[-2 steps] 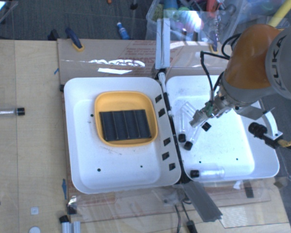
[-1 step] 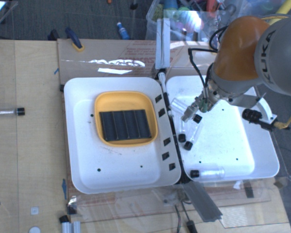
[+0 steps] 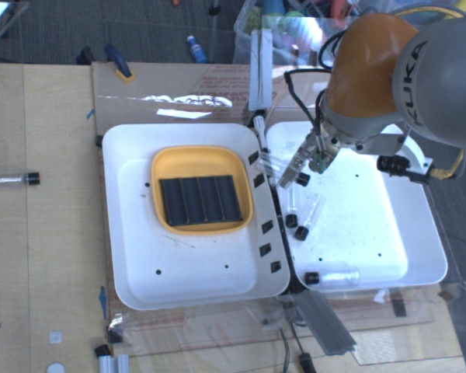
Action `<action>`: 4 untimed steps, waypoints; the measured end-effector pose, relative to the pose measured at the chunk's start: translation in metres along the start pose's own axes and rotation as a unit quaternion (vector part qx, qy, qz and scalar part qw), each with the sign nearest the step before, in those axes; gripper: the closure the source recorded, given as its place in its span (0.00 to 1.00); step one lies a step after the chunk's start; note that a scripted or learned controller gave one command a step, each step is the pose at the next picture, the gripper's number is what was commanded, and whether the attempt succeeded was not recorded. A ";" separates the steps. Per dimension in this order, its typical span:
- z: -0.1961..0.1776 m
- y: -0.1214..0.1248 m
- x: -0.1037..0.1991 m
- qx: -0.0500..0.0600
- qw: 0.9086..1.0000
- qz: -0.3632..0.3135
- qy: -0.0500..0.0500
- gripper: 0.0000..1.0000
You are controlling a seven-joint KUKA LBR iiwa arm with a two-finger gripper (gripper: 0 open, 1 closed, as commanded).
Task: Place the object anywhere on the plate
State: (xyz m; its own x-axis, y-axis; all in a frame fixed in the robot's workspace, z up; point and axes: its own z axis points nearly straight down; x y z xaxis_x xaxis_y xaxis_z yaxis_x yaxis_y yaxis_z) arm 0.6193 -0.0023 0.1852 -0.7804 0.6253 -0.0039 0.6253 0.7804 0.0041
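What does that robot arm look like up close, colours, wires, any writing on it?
The arm is bulky, rounded grey metal with a glossy orange band above the wrist and dark KUKA lettering. Thin black cables loop beside it, and the small gripper ends in slim metallic fingers.

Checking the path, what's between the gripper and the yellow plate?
In the camera view, between the gripper and the square yellow plate lie the raised white rims where both bins meet and bare white bin floor.

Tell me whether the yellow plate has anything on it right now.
Yes. The yellow plate, in the left bin, has a dark ribbed rectangular object lying flat across its middle, inside the rim.
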 end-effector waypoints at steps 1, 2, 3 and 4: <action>0.000 0.000 0.000 0.000 1.000 0.000 0.000 0.00; -0.017 0.016 0.005 -0.001 0.981 -0.196 -0.001 0.00; -0.062 -0.025 -0.033 -0.001 0.929 -0.369 -0.002 0.00; -0.056 -0.042 -0.087 -0.001 0.835 -0.550 -0.002 0.00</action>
State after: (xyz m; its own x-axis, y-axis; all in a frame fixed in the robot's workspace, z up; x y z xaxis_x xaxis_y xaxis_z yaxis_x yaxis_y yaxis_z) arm 0.6612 -0.0893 0.2409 -0.8830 -0.4693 -0.0101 -0.4693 0.8830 -0.0023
